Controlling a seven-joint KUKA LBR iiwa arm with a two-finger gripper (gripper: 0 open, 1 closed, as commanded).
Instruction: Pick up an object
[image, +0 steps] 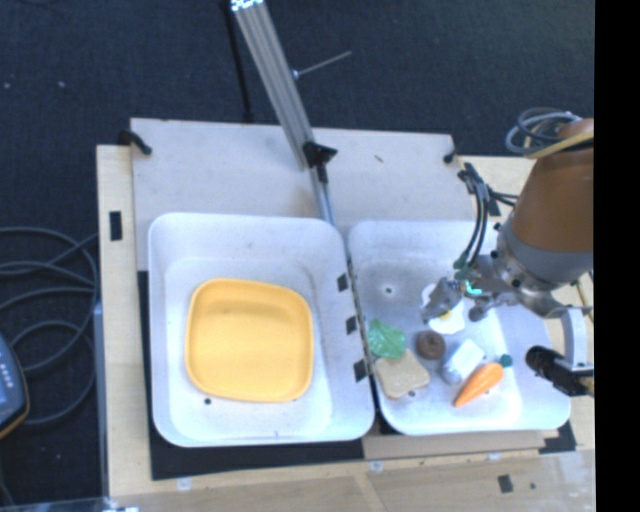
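Observation:
The right bin (400, 250) holds several small toys. A green leafy piece (386, 340) lies near its left wall, with a tan slice of toast (402, 377) just below it. A small brown ring (431, 346) sits in the middle. An orange carrot (479, 384) and a white block (464, 357) lie toward the front right. A white and yellow piece (447, 321) lies directly under my gripper (447, 299), which hangs low over the bin's middle and partly covers it.
In the left bin (170, 250) rests a square yellow plate (249, 340). A metal rod (283, 85) slants in from the top toward the bins' shared wall. Cables trail at the arm's right and off the bench's left.

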